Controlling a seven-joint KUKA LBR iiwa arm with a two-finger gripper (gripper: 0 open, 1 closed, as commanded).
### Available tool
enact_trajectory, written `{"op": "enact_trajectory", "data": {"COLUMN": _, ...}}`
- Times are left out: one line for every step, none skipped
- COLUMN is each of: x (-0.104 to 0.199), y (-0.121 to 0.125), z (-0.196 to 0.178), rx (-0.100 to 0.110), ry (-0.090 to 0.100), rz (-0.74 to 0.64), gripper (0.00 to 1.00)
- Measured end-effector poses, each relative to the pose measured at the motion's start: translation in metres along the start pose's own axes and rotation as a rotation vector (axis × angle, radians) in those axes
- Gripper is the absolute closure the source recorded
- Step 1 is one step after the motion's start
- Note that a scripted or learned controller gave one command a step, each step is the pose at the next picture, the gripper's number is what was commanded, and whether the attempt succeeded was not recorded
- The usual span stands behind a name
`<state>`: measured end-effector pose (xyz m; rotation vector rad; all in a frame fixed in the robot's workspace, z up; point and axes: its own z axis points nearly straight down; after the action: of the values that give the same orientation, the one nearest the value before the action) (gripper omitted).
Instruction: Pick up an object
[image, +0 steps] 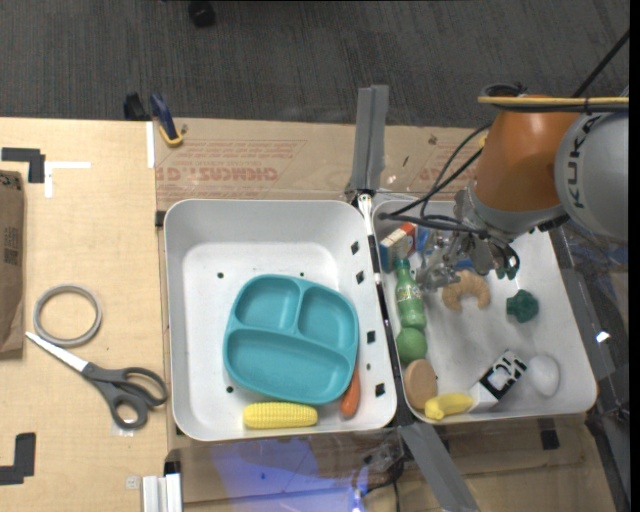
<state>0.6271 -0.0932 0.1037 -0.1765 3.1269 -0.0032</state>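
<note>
Camera view: left bin (190, 300) holds a teal tray (292, 340), corn cob (280, 414) and carrot (349, 398). Right bin (560, 290) is crowded with a green bottle (405, 290), beige toy (468, 292) and lemon (447, 405); gripper (455, 262) hovers there, grip unreadable.

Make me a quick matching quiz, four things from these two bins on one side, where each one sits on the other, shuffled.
Things:
1. teal divided plastic plate
2. yellow corn cob
3. dark green lumpy toy
4. green plastic bottle

Places:
A. right bin, along its left wall
B. left bin, middle
C. right bin, towards its right side
D. left bin, near edge, just below the plate

Pairs: 1-B, 2-D, 3-C, 4-A
</note>
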Motion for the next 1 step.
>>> {"op": "enact_trajectory", "data": {"x": -0.031, "y": -0.0346, "z": -0.1526, "rx": 0.0, "ry": 0.003, "rz": 0.284, "gripper": 1.0}}
